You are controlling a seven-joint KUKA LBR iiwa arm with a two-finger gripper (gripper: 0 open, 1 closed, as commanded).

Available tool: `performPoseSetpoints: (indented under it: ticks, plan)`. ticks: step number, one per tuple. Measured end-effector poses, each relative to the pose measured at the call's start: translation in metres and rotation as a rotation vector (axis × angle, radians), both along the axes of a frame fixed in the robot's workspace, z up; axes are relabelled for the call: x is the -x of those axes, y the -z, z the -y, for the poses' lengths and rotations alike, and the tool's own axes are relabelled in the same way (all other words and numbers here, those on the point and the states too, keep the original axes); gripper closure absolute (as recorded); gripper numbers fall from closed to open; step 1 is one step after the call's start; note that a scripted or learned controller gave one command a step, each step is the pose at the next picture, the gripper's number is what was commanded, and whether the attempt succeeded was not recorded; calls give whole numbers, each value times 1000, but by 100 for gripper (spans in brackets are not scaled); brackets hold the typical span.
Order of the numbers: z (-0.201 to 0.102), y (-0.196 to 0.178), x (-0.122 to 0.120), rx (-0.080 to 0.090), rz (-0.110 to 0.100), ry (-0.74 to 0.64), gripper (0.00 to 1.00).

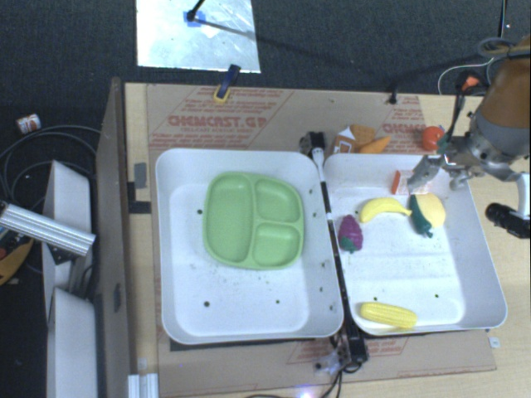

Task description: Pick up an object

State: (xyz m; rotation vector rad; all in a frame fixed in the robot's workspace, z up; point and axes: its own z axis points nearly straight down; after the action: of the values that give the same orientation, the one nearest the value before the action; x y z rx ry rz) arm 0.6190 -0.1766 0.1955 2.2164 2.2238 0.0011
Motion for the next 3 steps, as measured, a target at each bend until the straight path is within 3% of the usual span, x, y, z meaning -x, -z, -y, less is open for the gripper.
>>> performPoseSetpoints:
  ticks: [1, 2, 3]
  plan:
    - [22, 111, -37, 2, 3, -2, 0]
    - [31, 111, 5, 0, -3, 3, 0]
    - [31, 99, 2, 2, 5, 0, 100]
